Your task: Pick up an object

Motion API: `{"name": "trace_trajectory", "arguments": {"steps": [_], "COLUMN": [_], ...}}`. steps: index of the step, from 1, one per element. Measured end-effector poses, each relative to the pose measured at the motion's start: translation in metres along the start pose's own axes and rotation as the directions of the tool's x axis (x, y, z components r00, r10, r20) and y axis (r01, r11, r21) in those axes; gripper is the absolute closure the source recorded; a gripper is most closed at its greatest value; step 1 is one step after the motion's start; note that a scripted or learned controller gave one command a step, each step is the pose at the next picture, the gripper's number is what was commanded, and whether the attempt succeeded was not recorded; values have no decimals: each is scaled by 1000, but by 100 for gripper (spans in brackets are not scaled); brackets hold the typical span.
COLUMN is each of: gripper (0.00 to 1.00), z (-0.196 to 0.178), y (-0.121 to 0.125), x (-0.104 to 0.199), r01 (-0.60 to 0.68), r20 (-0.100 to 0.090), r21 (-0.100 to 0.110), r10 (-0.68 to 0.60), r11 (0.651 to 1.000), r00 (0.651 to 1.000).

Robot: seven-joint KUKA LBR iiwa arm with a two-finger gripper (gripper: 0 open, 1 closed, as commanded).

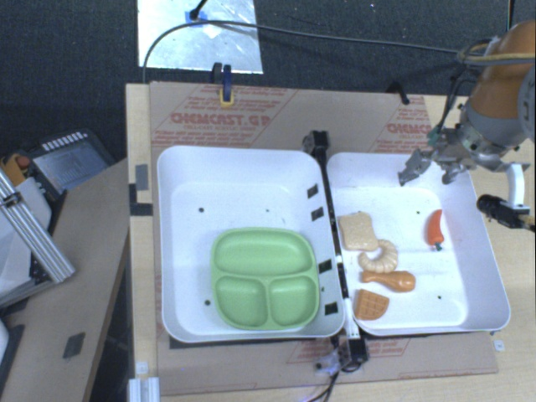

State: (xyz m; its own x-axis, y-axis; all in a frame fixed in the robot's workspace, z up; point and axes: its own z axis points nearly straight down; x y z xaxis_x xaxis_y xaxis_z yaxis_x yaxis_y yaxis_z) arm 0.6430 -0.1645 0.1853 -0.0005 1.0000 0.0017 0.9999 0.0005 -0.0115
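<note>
**A:** Under both bins: brown board (251, 111) with red print. "CHEMCAST" reads at the upper left above the left bin (180, 216), followed by what looks like "GP", not certain. The same print repeats, slanted, at the upper right; smaller lines below it are too small to read. More red print shows along the board's front edge, illegible.

**B:** Gripper?

**A:** Gripper (430, 171) sits over the right bin's (477, 296) far right corner, above the white floor, not touching any item. Two fingers visibly spread apart, nothing between them.

**B:** Pickable objects?

**A:** All in the right bin. Red pepper (435, 228) lies alone toward the right wall, nearest the gripper, open floor all round it. The rest cluster by the left wall: bread slice (358, 231), shrimp (381, 258) touching its lower edge, drumstick (390, 280) just beneath, waffle piece (371, 305) close to the front rim.

**B:** Left bin?

**A:** Green divided plate (264, 276), three compartments, front-centre, its right edge near the shared wall. Far half of that bin is bare floor.

**B:** Clutter at the edges?

**A:** Black clips along the seam between the bins. Yellow-handled clamp (224, 85) on the board's far edge. Foil sheet (198, 22) beyond it, cable running across.
</note>
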Motion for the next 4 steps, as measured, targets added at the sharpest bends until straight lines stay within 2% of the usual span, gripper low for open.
{"name": "trace_trajectory", "arguments": {"steps": [1,2,3,4], "gripper": [0,0,0,100], "z": [-9,42,94,79], "y": [3,13,14,16], "x": [0,-3,-3,-3], "r01": [2,5,6,8], "r20": [2,3,2,4], "r21": [-13,-12,-10,-18], "r10": [-2,-5,-6,-8], "r11": [1000,1000,1000,1000], "r00": [1000,1000,1000,1000]}}
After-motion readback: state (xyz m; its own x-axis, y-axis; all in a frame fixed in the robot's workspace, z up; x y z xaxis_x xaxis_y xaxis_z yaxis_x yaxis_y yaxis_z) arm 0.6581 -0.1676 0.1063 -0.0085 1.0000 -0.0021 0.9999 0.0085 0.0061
